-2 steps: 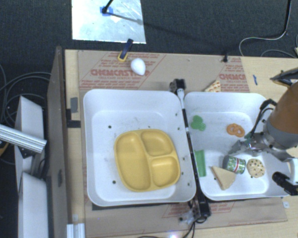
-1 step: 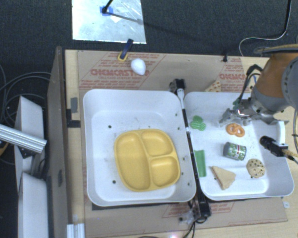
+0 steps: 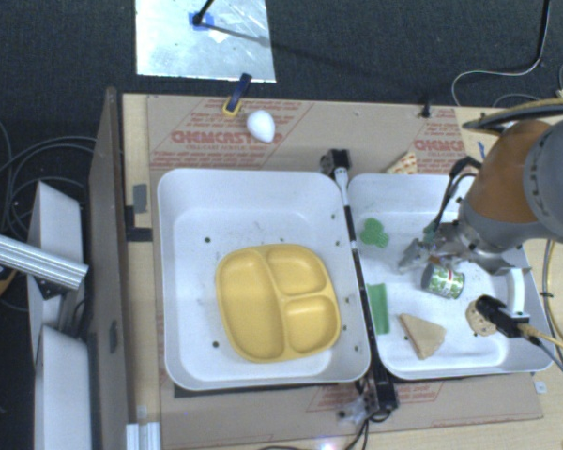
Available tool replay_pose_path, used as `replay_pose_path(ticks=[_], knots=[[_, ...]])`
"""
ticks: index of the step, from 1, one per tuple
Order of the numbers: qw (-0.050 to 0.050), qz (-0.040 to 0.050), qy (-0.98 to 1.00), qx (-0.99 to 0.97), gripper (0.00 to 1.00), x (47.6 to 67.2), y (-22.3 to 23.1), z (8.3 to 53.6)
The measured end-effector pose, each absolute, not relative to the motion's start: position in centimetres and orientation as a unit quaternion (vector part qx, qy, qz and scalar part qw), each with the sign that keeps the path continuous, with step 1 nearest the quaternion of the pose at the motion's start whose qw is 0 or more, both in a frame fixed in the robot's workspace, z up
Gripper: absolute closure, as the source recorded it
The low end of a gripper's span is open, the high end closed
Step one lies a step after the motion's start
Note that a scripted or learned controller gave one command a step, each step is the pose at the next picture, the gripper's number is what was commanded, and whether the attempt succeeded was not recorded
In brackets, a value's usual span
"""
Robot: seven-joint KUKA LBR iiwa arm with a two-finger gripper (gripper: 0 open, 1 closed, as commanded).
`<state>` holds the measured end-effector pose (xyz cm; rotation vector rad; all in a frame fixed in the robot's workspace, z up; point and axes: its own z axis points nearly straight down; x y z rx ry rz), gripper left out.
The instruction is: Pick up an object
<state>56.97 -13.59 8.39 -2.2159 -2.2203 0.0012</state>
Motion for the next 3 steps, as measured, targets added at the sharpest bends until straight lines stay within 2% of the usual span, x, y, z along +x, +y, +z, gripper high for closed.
replay_pose_path(ticks=[1, 2, 3], knots=[[-0.002, -0.0013, -0.708, -0.706, 1.00, 57.3, -13.8, 9.5], [-0.001, -0.0011, -0.708, -0.706, 0.00, 57.3, -13.8, 9.5], [0.001, 0.0007, -0.707, -0.707, 0.00, 54.8, -15.5, 8.4]])
